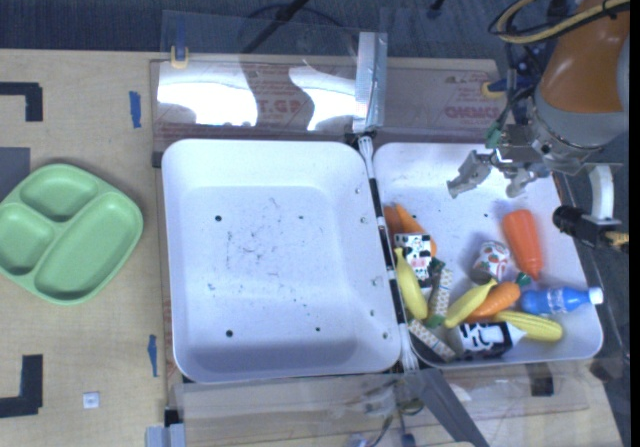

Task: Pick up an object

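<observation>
Grey two-finger claw, fingers spread and holding nothing, poised above the upper part of the right shallow white plastic bin. The nearest object, an orange plastic carrot, lies below and just right of the claw, apart from it, beside a heap of toy foods.

orange carrot, lying in right bin
</observation>
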{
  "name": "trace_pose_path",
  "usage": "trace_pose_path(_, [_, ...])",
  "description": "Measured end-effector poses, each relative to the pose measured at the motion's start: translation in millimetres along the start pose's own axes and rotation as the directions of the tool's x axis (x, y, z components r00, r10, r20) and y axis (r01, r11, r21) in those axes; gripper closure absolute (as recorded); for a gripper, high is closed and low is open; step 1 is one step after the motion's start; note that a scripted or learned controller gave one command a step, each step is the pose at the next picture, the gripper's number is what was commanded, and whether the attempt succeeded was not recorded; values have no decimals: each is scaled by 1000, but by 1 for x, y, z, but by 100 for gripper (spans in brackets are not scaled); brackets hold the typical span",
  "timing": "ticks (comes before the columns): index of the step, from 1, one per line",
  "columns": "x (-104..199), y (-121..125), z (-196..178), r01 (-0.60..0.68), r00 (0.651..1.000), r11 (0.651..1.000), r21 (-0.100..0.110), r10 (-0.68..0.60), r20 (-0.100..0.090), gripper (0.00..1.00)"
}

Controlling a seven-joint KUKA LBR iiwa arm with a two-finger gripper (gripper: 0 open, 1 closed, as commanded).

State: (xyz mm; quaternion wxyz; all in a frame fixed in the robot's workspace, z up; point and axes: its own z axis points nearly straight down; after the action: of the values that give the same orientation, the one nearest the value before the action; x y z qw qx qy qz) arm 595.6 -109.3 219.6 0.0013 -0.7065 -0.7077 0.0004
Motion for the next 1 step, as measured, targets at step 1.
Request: trace_pose_path(1, [0, 0, 0, 0, 1000, 1000, 0, 0, 0, 0])
